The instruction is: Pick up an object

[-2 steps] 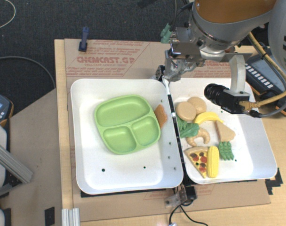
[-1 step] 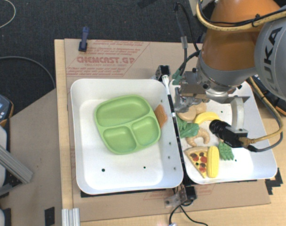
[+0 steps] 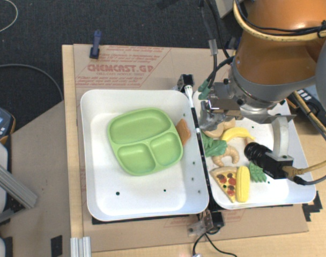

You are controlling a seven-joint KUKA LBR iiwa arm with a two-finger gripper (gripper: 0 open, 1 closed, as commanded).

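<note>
My gripper (image 3: 207,119) hangs low over the far left corner of the right bin (image 3: 299,194), beside the wall between the bins. Just below it lie a beige piece (image 3: 223,127), a yellow banana (image 3: 236,134) and a green leafy toy (image 3: 212,145). Nearer the front of that bin are a tan curled pastry (image 3: 228,155), a pizza slice (image 3: 224,178), a corn cob (image 3: 242,184) and another green leaf (image 3: 257,173). I see nothing between the fingers; the wrist hides them.
The left bin (image 3: 98,189) holds a green divided plate (image 3: 145,141) with an orange-brown wedge (image 3: 183,131) against its right side. Both bins rest on a cardboard sheet (image 3: 125,63). The arm's large orange and grey body covers the right bin's back part.
</note>
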